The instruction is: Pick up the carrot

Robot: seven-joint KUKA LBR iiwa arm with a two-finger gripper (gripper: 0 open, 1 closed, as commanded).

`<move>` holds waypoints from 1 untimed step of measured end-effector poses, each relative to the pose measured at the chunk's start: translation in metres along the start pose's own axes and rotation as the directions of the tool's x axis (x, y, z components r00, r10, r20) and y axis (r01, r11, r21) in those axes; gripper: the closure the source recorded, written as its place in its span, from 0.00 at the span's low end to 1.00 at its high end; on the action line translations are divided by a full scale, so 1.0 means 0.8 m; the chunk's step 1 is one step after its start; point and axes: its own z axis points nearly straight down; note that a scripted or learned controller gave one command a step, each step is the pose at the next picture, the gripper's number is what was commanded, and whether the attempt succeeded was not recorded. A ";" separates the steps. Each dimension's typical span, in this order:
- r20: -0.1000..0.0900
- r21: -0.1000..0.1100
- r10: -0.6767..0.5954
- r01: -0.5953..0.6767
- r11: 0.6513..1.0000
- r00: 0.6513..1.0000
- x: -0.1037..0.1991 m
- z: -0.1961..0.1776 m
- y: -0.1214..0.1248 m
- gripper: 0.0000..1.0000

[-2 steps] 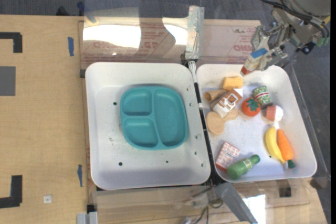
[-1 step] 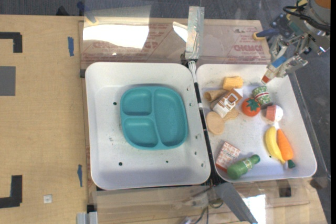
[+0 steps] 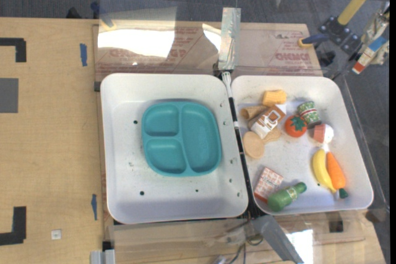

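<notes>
The carrot (image 3: pixel 336 171) is lying flat in the bin (image 3: pixel 362 164) with the toy food. It is touching the banana (image 3: pixel 320 169), and its green end is pointing at the bin's near edge. I cannot tell where it is lying from my jaws, or how they are standing.

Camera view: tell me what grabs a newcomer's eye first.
The teal divided plate lies in the middle of the left bin. The right bin holds a clutter of toy food, with the orange carrot beside a yellow banana near its right wall.
</notes>
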 end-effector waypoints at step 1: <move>-0.012 -0.020 0.039 -0.040 0.999 0.999 -0.072 0.116 0.085 1.00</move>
